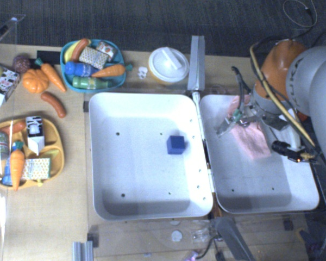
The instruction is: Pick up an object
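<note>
Claw (232,123): my two-finger gripper hangs over the upper left part of the right bin, pointing toward that bin's left wall; I cannot tell how its tips stand, and I see nothing between them.
Arm (315,86): grey, entering from the right, with the orange band (280,64) above the wrist and cables looping round it.
Pink cloth (252,140): lies flat in the right bin, just beside and partly beneath the claw.
Blue cube (176,144): sits alone in the left bin, right of centre, well apart from my claw.
Left bin (114,194): white, shallow, touching its neighbour along the middle seam.
Right bin (261,200): white, shallow, under the arm.
Blue bowl (92,64): on the bench behind the left bin, holding toy food.
Yellow tray (24,152): at the bench's left edge, holding more toy food.
White lid (168,64): round, behind the bins.
</note>
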Tool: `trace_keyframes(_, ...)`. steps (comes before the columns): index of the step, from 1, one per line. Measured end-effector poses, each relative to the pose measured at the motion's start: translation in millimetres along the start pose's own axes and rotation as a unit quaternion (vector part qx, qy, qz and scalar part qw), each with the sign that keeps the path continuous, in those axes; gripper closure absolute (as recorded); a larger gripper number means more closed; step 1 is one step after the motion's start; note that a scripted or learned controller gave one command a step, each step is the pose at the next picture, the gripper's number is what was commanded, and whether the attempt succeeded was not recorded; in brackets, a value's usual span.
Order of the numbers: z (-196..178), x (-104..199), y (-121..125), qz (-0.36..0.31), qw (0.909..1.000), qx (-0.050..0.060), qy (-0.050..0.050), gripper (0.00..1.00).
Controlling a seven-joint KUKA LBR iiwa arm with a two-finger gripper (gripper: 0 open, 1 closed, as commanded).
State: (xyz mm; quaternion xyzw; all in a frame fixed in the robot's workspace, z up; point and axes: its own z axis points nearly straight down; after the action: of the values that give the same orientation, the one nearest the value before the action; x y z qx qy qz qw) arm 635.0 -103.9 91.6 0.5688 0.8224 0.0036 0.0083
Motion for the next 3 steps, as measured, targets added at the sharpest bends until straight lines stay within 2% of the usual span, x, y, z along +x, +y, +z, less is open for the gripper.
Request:
trace_keyframes(1,-1,-12,-23,-0.04,0.9992,-0.001,0.0,0.0)
trace_keyframes(2,0,-46,13,-0.107,0.994,0.018,0.015,0.0)
trace_keyframes(3,0,-70,8,-0.158,0.9871,0.016,0.02,0.0)
